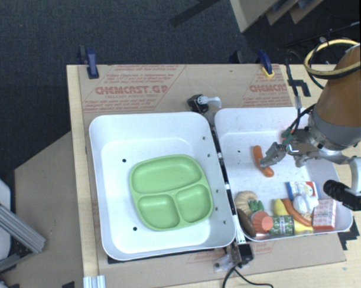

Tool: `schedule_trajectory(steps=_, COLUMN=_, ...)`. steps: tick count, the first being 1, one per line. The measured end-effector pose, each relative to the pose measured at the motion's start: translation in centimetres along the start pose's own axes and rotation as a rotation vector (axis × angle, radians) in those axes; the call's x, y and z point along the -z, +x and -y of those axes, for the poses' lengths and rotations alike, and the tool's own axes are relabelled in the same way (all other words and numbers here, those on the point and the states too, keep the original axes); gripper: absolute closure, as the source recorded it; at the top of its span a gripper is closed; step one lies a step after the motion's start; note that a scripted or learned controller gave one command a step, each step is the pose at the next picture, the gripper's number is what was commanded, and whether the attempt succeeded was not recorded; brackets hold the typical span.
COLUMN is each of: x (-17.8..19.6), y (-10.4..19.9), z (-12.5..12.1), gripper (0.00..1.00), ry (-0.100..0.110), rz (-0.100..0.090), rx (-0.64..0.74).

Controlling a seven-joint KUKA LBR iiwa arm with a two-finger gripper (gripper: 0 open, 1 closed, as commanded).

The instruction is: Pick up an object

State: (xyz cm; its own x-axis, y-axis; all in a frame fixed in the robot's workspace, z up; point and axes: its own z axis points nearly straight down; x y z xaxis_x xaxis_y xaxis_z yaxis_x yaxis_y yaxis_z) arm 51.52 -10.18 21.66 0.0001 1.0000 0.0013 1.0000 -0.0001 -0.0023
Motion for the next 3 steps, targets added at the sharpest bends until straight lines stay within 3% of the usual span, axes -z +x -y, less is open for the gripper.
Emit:
schedule_trajectory(steps=1, x=-13.8, y=-3.0, z=-4.5, gripper=0.00, ry=0.000, rz=0.002, rx=-0.002)
schedule_trajectory(steps=2, x=-12.1, y=-2.9, z=-4.6, gripper=1.00, ry=-0.006, rz=0.002, rx=-0.002)
schedule_trajectory(steps=3, x=-2.6, y=4.6, z=-2.3, gripper=1.00, ry=-0.011, rz=-0.001, rx=0.008)
